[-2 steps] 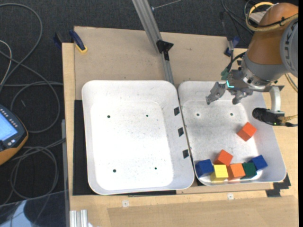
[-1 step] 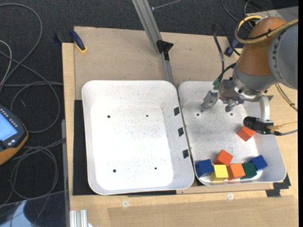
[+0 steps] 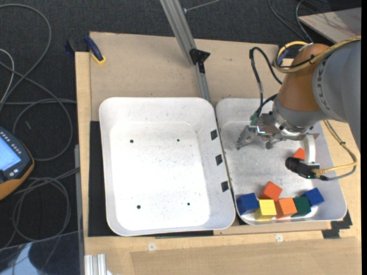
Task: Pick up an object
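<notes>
**A:** Camera view, what is shown?

**B:** Two white bins side by side on a bench. The left bin (image 3: 155, 165) holds nothing to pick. The right bin (image 3: 241, 153) carries the blocks, clustered along its near edge: a blue block (image 3: 247, 201), a yellow block (image 3: 267, 207), an orange block (image 3: 273, 190) just behind it, a green block (image 3: 302, 204) and a second blue block (image 3: 314, 196). A small orange piece (image 3: 299, 154) lies apart, beside the arm's wrist.

**A:** And the tool?

**B:** The gripper (image 3: 258, 140) hangs over the bare middle of the right bin, fingers spread and pointing down, with nothing between them.

**A:** Likely failure?

**B:** Judged from here, the blocks touch one another, so a descending finger may land on a neighbour or push the row against the bin wall. Closing where it now hangs would catch nothing.
</notes>
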Motion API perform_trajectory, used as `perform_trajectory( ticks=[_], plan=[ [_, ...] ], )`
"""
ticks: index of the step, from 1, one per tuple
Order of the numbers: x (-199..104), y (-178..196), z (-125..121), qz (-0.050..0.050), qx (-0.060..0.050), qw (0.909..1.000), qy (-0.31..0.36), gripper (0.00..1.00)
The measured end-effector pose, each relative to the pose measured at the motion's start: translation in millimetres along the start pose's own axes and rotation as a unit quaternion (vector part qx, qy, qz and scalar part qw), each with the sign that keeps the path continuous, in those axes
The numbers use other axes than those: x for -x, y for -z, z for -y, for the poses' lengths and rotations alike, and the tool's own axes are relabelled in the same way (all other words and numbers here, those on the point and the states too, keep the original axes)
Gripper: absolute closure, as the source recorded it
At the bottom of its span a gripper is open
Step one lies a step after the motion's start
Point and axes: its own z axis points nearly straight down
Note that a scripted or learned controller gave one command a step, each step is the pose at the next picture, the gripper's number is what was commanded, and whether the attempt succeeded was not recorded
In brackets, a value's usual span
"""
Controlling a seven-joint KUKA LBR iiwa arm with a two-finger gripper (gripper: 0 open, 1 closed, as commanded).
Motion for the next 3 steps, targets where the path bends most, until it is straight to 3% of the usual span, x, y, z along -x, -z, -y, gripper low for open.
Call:
perform_trajectory(
  ticks=[1, 2, 3],
  plan=[
    [-0.4, -4.5, 0.1, 0.0, 0.002, 1.0, 0.0, 0.0],
    [-0.6, 7.2, -0.9, 0.0, 0.004, 1.0, 0.0, 1.0],
    [1.8, 69.3, 4.2, 0.002, 0.008, 1.0, 0.0, 1.0]
  ],
)
